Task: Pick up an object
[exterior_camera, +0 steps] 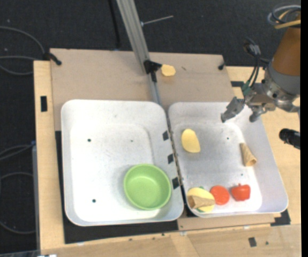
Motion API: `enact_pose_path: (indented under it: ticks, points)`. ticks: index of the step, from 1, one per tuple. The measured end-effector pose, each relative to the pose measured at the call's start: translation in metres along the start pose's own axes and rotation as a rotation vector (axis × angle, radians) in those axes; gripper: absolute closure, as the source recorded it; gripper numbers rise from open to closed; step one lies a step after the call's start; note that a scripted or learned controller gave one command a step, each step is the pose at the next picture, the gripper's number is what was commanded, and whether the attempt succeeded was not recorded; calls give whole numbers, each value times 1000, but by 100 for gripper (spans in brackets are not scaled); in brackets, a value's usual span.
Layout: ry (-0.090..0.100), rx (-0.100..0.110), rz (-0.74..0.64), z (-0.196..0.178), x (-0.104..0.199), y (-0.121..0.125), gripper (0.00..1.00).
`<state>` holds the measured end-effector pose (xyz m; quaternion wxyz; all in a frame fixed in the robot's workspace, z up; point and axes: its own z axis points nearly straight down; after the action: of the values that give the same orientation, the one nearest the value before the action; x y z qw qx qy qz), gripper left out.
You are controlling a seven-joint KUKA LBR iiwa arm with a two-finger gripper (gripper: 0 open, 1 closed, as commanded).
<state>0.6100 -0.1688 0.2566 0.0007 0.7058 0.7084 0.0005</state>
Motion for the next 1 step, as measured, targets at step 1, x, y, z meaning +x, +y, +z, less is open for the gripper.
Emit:
enact_pose_path:
  ticks: [1]
  points:
    - [0,0,0,0,0,0,0]
